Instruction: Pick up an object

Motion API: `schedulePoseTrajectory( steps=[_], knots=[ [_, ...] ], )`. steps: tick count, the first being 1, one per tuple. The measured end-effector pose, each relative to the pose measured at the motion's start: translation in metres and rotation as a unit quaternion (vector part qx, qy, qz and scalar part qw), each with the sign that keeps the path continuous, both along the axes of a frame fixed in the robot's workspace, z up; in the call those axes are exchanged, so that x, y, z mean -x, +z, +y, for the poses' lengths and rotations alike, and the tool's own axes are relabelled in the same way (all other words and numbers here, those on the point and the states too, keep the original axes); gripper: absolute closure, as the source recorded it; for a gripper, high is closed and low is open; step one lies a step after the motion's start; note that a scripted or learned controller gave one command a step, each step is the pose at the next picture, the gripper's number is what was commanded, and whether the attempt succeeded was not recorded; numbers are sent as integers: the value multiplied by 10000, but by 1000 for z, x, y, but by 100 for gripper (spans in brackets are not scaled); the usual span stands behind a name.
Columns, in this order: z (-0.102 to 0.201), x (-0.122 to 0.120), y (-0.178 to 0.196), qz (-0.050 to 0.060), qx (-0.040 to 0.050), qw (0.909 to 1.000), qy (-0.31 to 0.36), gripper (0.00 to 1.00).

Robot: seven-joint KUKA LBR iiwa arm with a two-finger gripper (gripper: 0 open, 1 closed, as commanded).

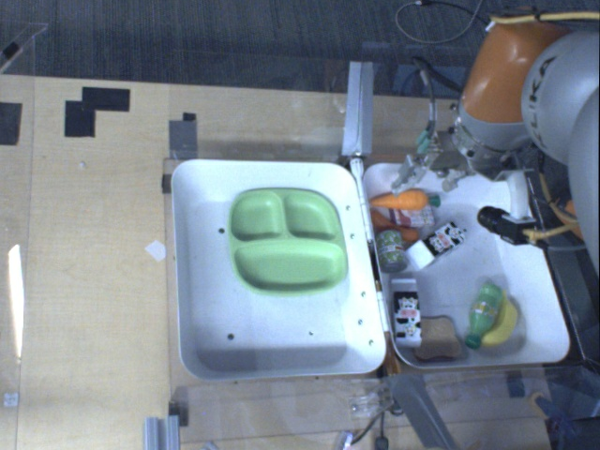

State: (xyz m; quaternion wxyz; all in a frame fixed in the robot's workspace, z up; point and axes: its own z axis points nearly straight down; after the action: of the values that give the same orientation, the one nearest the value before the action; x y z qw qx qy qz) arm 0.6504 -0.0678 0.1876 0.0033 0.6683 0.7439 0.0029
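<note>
Carrot [405, 200] beneath tool [429, 165], bottle [484, 313] on banana [503, 323]

Robotics lab: wooden bench [94, 251], twin white bins [197, 345], loose cables [441, 12].

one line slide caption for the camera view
KUKA arm's pincer hovers over the carrot in the cluttered right bin; green divided plate sits in left bin.

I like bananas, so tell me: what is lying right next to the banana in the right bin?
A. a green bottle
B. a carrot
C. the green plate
A: the green bottle lies against the banana near the right bin's front corner.
</note>
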Motion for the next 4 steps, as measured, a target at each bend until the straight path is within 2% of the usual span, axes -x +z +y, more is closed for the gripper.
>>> schedulePoseTrajectory(
  steps=[1,2,3,4],
  knots=[
    [26,10,-1,11,6,9954,962,0],
    [-35,-2,-84,-69,34,9926,1211,0],
    [-33,-5,-70,-103,26,9924,1223,100],
    [-33,-3,-71,-62,12,9925,1222,0]
  ],
)
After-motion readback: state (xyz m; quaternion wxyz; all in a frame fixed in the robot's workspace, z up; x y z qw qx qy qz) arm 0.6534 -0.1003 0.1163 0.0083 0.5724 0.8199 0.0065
